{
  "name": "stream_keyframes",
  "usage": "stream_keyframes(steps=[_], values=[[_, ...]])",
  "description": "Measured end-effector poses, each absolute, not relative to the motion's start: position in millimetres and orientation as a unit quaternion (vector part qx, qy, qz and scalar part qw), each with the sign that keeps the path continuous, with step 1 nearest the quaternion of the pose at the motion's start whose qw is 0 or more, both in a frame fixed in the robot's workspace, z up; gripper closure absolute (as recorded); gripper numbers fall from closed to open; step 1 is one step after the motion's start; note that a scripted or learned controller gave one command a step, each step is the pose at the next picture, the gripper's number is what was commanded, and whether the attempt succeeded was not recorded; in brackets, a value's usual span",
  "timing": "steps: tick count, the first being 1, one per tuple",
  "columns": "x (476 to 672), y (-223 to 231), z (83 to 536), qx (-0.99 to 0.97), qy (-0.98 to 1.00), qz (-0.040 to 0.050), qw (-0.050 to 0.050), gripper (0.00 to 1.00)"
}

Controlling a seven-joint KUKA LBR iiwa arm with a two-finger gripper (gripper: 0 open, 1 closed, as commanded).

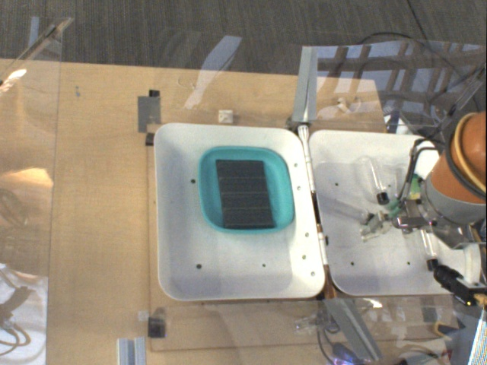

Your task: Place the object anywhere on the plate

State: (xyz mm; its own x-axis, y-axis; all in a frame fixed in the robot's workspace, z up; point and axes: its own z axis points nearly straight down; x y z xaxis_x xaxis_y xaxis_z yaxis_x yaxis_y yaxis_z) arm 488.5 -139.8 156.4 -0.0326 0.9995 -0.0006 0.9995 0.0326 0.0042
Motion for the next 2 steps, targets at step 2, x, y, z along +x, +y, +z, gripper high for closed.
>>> stream_keyframes(steps=[2], values=[[488.5,-139.8,156.4,0.695,0.719,0.0013,0.002,0.0]])
